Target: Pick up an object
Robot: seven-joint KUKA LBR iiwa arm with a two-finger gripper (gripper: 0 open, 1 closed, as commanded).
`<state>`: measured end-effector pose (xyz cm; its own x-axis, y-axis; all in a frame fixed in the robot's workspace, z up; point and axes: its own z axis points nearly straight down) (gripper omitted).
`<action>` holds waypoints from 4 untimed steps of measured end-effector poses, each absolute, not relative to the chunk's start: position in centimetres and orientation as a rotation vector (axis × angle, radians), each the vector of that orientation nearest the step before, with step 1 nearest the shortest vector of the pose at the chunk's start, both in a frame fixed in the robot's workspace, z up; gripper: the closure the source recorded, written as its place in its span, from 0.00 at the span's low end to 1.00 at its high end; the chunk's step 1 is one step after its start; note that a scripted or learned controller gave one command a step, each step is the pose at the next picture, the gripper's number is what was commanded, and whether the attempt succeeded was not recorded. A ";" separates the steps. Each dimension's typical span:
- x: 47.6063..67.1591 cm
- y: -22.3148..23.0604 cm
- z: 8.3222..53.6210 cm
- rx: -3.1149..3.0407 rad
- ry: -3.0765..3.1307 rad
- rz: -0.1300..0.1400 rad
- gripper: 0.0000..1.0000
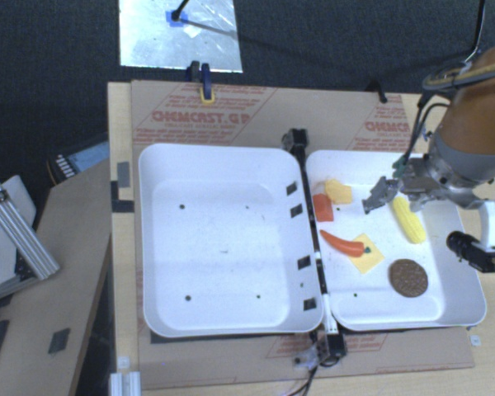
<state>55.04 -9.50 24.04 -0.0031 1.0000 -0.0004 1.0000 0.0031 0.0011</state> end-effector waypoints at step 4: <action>58.1 -20.6 43.0 2.205 2.219 0.010 0.00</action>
